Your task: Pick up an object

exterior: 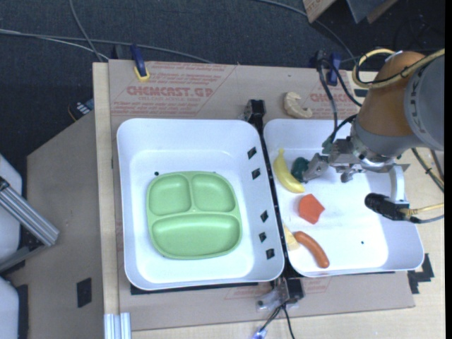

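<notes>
The right bin (374,249) holds a yellow banana (286,176) along its left wall, a red block (310,208) in the middle, and an orange-red sausage (312,248) near the front left. A small dark green object (301,167) lies just right of the banana. My gripper (317,168) reaches in from the right and hangs low over the bin's back left part, right beside the green object and the banana.
The left bin (134,147) holds a green divided plate (193,214). A tan curved piece (297,104) lies on the bench behind the right bin. Black clips line the wall between the bins. Cables run along the bench's right side.
</notes>
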`<state>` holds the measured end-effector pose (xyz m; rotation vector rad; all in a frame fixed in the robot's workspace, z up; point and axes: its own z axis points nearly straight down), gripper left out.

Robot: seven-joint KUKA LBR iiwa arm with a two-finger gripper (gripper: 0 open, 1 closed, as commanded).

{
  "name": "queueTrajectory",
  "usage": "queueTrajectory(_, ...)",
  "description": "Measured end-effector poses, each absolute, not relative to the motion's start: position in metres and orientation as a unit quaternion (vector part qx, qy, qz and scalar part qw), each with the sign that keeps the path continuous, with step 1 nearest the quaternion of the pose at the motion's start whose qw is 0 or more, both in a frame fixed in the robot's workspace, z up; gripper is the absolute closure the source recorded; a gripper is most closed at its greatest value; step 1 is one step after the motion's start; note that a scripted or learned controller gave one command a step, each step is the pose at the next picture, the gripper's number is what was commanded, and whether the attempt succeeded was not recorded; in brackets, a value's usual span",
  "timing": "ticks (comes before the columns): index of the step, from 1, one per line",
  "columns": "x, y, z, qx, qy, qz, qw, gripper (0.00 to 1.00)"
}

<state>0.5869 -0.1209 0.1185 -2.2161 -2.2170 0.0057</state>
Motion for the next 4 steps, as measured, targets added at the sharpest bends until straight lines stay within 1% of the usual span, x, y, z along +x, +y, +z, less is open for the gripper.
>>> queueTrajectory(1,0.589,-0.121,0.134,-0.707,-0.707,-0.0007,0.000,1.00)
queueTrajectory(2,0.585,-0.124,0.179,-0.707,-0.707,-0.0014,-0.002,1.00)
queueTrajectory(3,0.586,-0.124,0.204,-0.707,-0.707,-0.0010,-0.001,1.00)
queueTrajectory(4,0.584,-0.074,0.219,-0.705,-0.709,-0.0018,0.000,1.00)
